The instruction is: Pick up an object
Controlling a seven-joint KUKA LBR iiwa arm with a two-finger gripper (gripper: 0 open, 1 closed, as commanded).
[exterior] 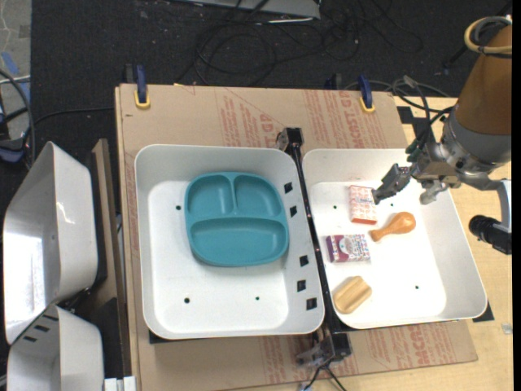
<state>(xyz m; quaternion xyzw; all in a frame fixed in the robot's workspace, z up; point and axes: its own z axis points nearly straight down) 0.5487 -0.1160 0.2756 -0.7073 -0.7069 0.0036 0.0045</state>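
The hand (389, 184) is seen above the right bin's (456, 300) far part, beside the pink carton (362, 204); its state cannot be told; bare floor is left toward the near right edge

Two bins side by side on the bench: left bin (155, 243) holds a divided plate (237, 220) near its centre; right bin (456, 283) holds four items. In the right bin, a small carton (362, 204) lies toward the rear, a drumstick-shaped toy (393, 226) just to its right and slightly forward, a flat packet (348, 248) in front of the carton, and a bread-roll-shaped piece (352, 293) nearest the front edge. Gripper (391, 182) sits over the right bin's rear, just right of and behind the carton.
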